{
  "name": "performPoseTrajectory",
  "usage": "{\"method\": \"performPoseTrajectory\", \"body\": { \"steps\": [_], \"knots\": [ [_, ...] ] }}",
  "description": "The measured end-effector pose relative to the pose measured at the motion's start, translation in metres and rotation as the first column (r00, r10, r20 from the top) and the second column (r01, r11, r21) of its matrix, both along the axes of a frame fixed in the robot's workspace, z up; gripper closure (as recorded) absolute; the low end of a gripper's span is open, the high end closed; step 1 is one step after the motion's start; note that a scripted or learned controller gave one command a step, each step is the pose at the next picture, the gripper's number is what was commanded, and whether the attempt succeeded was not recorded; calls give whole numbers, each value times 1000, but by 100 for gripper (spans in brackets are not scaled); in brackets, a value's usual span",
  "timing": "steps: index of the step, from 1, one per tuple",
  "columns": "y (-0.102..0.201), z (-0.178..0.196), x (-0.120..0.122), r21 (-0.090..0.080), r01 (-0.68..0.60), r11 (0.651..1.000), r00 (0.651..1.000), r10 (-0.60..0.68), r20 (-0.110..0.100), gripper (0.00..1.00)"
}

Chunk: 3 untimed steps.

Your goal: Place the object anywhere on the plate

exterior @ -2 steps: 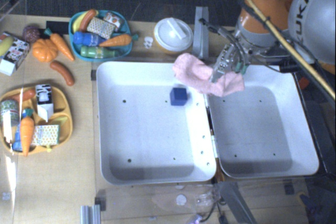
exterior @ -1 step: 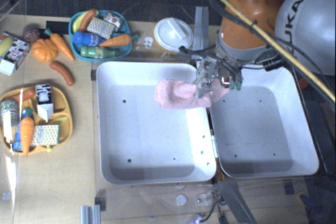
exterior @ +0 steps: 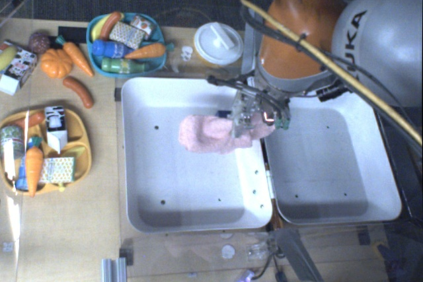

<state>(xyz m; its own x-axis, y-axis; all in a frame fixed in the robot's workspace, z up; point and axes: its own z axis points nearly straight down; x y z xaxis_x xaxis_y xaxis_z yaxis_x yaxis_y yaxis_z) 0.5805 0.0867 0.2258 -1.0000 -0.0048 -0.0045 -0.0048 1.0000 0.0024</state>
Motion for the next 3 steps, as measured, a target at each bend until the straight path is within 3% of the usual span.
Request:
{"method": "performPoseTrajectory", "body": {
  "steps": [2,3],
  "knots": [
    [90,-2,-44,0,1,1000,1000,-1,-1,100],
    [90,-2,-43,0,2,1000,1000,-2,-1,0]
  ]
}}
